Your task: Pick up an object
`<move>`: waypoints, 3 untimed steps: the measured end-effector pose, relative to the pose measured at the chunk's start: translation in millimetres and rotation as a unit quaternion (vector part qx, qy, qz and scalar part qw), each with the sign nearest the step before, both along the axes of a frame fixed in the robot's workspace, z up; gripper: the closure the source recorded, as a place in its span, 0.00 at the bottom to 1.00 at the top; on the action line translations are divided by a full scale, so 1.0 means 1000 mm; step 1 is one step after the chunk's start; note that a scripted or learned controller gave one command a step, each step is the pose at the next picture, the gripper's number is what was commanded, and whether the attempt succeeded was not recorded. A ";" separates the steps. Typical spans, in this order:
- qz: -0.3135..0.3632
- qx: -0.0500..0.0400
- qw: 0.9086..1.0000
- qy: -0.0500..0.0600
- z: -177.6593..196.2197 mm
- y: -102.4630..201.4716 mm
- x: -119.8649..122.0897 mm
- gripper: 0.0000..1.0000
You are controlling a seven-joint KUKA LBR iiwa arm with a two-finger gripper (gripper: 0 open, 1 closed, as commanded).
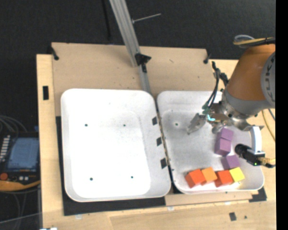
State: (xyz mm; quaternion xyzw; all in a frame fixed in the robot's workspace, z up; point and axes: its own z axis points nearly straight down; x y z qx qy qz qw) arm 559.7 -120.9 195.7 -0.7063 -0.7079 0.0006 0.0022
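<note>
White plastic forms two bins on the pale wooden desk (pixel 110 66): the left bin (pixel 72 143) and the right bin (pixel 182 109), touching along their shared edge. The grey arm (pixel 252 85) with its orange band enters from 3 o'clock and hangs over the right bin. Its fingers (pixel 198 123) point toward 9 o'clock, a little apart, with nothing between them. Part of a dark word shows on the arm's grey housing at the picture's edge, too cut off to read.

The blocks lie in the right bin toward 5 o'clock. A purple block (pixel 224 141) sits just beside the wrist, a second purple block (pixel 231 161) below it. Along the bin's near wall stands a row: red block (pixel 196 177), orange block (pixel 209 174), another red block (pixel 224 178) and a yellow block (pixel 237 175), each touching its neighbour. None is lifted.
</note>
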 end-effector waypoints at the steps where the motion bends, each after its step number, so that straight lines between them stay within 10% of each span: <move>1: -0.001 -0.001 1.000 -0.003 0.002 0.000 0.001 0.00; 3: -0.003 -0.003 1.000 -0.003 -0.099 0.002 -0.004 0.00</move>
